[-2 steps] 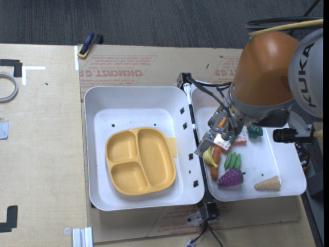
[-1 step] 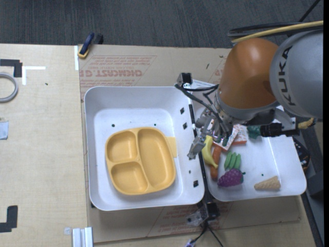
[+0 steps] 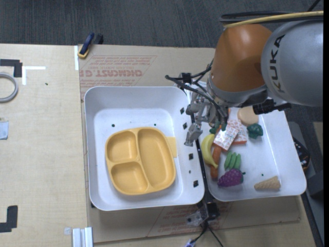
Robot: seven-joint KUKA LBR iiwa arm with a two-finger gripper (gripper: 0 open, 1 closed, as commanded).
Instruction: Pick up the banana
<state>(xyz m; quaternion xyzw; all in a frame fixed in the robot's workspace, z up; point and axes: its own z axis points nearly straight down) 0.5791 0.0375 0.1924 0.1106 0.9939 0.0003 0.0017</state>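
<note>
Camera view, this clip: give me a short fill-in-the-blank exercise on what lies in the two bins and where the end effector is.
1. The yellow divided plate has ___ compartments.
2. The banana lies in the ___ bin of the view.
3. The purple grapes sit just below the ___ pea pods.
4. The end effector hangs above the wall between the two ___.

Missing words: three; right; green; bins

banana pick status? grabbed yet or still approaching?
Done: the arm is over the right bin, gripper just above the banana. In hand: nothing seen between its fingers; the banana lies in the bin beside the carrot. Left: descend, close, lift.
</note>
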